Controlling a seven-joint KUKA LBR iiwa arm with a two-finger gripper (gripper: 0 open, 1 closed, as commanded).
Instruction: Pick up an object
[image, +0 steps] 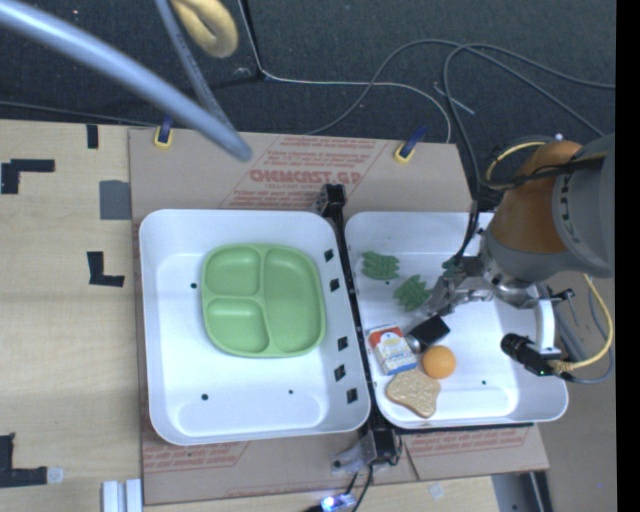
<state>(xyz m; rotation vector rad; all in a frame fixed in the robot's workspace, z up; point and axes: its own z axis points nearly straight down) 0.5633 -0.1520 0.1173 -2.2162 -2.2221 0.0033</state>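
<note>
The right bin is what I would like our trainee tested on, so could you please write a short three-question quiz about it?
1. True or false: the orange ball lies in the right bin.
2. Which bin holds the green divided plate: A left, B right?
3. Fill in: the pincer hovers over the ___ bin, near the green leafy pieces.

Key: 1 true; 2 A, the left bin; 3 right.

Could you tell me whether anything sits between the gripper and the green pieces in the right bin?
Nothing visible does. The gripper is low in the right bin, right beside the nearer green piece; the second green piece lies just beyond it. The small carton, orange ball and tan biscuit lie nearer the front.
</note>
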